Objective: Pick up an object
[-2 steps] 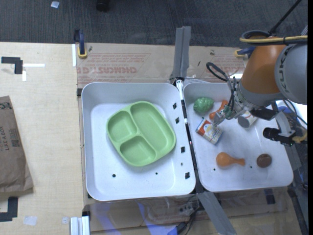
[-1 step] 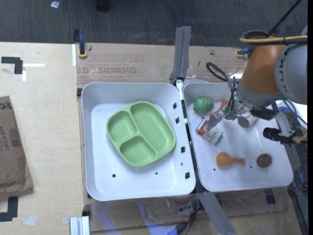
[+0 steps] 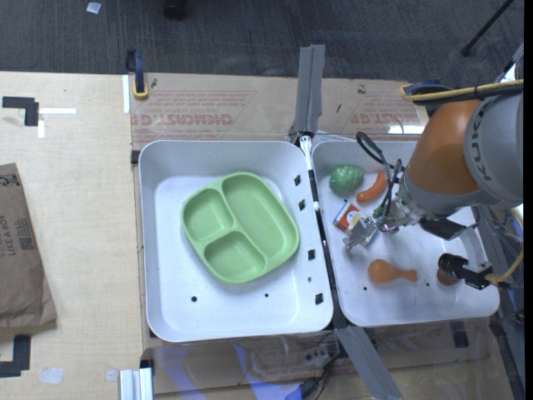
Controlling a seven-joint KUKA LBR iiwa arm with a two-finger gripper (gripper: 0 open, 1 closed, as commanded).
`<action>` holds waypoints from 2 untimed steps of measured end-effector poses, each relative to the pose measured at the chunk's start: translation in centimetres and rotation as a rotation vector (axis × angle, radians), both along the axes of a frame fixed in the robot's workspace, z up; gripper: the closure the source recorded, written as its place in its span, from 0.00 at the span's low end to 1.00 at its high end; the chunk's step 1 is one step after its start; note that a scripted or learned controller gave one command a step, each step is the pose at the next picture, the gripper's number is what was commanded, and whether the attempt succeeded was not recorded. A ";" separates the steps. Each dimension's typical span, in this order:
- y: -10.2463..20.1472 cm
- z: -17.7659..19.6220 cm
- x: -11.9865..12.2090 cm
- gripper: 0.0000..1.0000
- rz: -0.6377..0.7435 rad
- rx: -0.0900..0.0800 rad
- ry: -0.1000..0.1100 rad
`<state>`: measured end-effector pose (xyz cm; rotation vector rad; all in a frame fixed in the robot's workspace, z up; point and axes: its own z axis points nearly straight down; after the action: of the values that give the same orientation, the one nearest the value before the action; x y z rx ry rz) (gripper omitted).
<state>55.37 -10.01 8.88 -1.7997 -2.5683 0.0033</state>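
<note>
The tool (image 3: 360, 237) is low in the right bin (image 3: 416, 302), near the bin's left wall. I cannot tell how wide it is, or if it holds anything. A small red and white packet (image 3: 346, 217) is just beside it. Behind that are a bumpy green lump (image 3: 346, 177) and an orange carrot (image 3: 372, 188). Another orange toy (image 3: 390, 272) lies in front of the tool, a little apart.

The left bin (image 3: 216, 302) holds a green plate (image 3: 241, 227) with three parts. Both bins sit side by side on a pale wood tabletop (image 3: 67, 182). A brown paper bag (image 3: 21, 248) lies at its left edge. The dark floor (image 3: 250, 15) is behind.

There is bare white room all around the plate and along the front of the right bin.
</note>
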 end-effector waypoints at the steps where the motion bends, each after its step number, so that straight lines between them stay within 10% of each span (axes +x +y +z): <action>1: -0.1 0.1 3.6 0.00 -0.050 -0.002 -0.003; 2: -0.2 0.7 3.6 1.00 -0.049 -0.003 0.000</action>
<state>58.92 -10.25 9.60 -1.8634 -2.5242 0.0073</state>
